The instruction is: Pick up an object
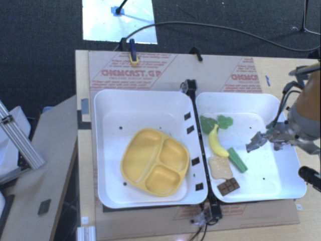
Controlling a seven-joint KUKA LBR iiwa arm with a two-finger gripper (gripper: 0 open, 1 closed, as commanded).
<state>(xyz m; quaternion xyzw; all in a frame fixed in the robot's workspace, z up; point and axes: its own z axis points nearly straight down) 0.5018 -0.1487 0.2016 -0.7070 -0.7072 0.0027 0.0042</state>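
1. Left bin (pixel 108 109) holds a yellow tray (pixel 154 161) with three compartments.
2. Right bin (pixel 271 107): green leafy piece (pixel 216 122), curved yellow banana (pixel 217 142), green stick (pixel 237 159), tan cracker (pixel 220 167), brown chocolate square (pixel 228 186), all clustered at its left side.
3. Tool (pixel 253 143) hovers just right of the green stick, holding nothing; how wide it stands, I cannot tell.
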